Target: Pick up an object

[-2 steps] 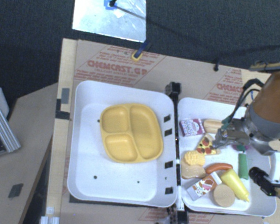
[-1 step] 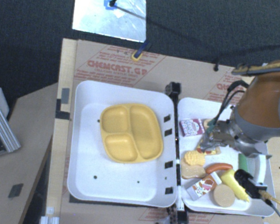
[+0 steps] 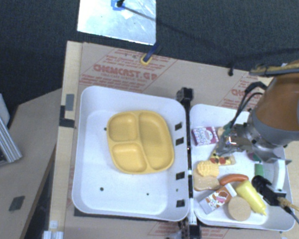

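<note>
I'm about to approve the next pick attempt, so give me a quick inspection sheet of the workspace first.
Surface: two white bins side by side, left bin, right bin.
Job's things: toy food in the right bin: corn, sausage, banana, pink packet.
Clutter: yellow divided plate in the left bin.
Grippers: claw low over the right bin, just above the corn.
Cables: black cable by the bin's right rim.
Surroundings: cardboard sheet under the bins.

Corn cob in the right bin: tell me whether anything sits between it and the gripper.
Nothing visible does. The gripper hangs just above the corn cob, with only a small flat item under its tip. The toast slice and sausage crowd the cob's near side.
</note>
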`<state>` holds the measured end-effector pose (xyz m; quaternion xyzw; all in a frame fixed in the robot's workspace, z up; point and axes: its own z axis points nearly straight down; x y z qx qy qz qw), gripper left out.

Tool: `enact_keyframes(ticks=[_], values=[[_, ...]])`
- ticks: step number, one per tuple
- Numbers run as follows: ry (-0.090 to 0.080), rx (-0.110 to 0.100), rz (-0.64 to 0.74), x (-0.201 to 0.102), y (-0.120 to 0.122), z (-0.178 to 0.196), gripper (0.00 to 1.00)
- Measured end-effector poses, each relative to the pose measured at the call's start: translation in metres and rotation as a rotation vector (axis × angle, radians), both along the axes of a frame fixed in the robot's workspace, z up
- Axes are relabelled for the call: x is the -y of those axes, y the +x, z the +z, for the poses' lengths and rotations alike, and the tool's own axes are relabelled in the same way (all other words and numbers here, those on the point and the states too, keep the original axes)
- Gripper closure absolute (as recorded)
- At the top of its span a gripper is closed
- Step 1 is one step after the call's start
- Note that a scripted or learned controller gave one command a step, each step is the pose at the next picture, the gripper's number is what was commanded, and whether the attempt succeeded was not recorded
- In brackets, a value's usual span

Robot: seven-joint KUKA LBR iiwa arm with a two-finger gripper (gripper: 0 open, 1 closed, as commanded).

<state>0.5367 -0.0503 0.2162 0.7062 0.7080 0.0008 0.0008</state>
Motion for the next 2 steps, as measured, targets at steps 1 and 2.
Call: enact_keyframes(ticks=[1,2], values=[[0.000,0.000,0.003,-0.0013,0.0030,0.0118,1.00],[0.001,-0.001,0.004,-0.0048,-0.0058,0.0176,1.00]])
